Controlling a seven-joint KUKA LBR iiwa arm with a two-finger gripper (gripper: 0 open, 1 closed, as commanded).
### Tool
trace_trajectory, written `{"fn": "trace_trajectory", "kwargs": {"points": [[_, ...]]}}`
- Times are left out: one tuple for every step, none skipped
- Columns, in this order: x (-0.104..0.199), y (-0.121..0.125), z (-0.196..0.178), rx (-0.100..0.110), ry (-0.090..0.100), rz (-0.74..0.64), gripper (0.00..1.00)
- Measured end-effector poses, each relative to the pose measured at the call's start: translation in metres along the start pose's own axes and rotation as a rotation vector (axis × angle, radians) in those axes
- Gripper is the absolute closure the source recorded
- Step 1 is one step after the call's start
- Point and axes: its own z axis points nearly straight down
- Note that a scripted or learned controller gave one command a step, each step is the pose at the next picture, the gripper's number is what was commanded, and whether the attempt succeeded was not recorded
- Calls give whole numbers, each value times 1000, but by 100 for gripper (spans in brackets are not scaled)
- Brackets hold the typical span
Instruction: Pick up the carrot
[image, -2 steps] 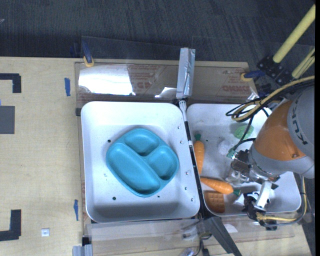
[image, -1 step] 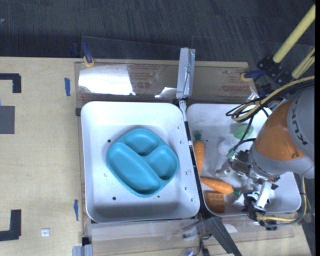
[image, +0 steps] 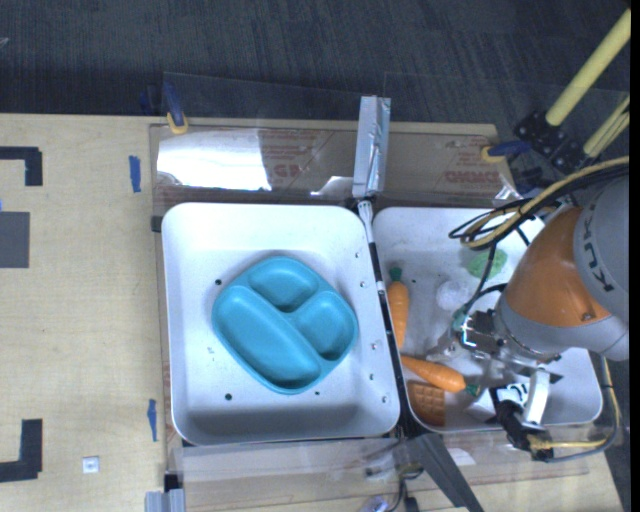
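The arm covers much of the right bin; whether the gripper is open or closed cannot be determined. The arm enters from the right, wrist bent down over the bin's near half. One smooth, tapered orange carrot lies beside the gripper near the bin's left wall; a second carrot lies farther back. The left bin holds a glossy blue divided plate.
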Motion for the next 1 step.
{"fn": "trace_trajectory", "kwargs": {"points": [[0,1,-10,-5,0,1,100]]}}
